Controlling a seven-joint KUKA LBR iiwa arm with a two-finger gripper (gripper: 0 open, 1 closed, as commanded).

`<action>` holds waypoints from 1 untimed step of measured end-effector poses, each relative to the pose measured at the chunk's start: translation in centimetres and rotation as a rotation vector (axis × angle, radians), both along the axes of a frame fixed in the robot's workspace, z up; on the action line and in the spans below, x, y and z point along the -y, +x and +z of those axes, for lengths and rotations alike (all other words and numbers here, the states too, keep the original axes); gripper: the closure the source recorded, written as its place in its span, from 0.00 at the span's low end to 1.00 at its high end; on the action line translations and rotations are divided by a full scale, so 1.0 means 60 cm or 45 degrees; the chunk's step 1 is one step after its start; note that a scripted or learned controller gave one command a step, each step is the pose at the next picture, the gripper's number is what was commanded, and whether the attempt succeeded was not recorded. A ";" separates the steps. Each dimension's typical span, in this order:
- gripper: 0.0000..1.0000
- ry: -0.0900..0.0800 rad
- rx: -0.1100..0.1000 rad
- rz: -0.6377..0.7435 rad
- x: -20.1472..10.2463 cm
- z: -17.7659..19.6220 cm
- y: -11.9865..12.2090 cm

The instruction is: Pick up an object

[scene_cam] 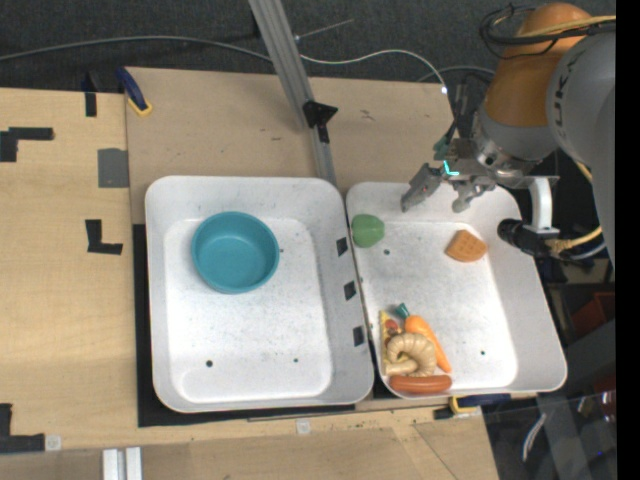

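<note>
Gripper [438,196] is held over the right bin's [505,298] far edge, fingers spread wide, nothing gripped. Nearest targets: orange bread-like piece [465,246] and green ball [367,230], both lying apart. An isolated one should be centred before descent; the front-corner pile [412,353] is best avoided.

arm [580,78]: grey rounded shell | band: orange, above the wrist | wrist: metallic silver, small teal light | gripper [438,197]: two grey metal fingers | cables: black loops along the orange band, white curved bracket below the wrist
</note>
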State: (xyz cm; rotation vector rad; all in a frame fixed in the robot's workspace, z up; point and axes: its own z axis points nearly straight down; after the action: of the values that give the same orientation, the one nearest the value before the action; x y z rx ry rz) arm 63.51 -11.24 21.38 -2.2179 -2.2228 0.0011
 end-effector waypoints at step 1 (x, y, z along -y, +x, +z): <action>0.00 -0.001 -0.006 0.000 -0.016 -0.089 0.006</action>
State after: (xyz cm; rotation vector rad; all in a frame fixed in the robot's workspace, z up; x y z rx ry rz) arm 63.89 -10.28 16.06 -2.2159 -2.2206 0.0073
